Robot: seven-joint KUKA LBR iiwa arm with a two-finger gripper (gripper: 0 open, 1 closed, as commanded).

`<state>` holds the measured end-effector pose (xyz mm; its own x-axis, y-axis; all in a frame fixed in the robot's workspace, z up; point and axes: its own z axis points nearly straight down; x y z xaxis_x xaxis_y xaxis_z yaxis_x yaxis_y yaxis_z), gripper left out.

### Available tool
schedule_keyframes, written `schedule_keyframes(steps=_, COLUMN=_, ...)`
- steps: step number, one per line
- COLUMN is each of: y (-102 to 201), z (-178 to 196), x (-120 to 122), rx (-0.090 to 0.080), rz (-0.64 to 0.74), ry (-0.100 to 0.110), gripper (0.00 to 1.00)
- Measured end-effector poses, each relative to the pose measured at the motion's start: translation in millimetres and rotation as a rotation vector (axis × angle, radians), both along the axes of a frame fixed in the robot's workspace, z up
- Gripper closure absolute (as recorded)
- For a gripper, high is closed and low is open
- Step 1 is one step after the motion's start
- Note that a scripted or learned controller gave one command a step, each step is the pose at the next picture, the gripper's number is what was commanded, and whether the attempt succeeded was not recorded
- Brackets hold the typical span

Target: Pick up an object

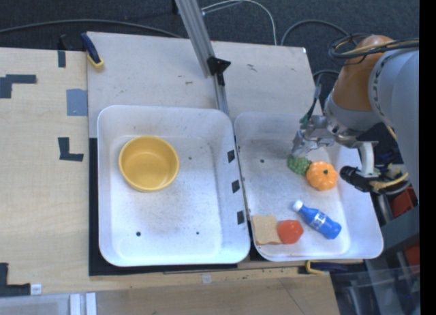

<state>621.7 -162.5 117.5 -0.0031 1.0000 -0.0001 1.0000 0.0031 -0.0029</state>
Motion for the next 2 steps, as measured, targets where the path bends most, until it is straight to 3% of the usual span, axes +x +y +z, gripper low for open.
schedule_keyframes(steps=2, y=4, z=109, x=1, rx=-0.002, rz=-0.002, ry=-0.008, gripper=1.00)
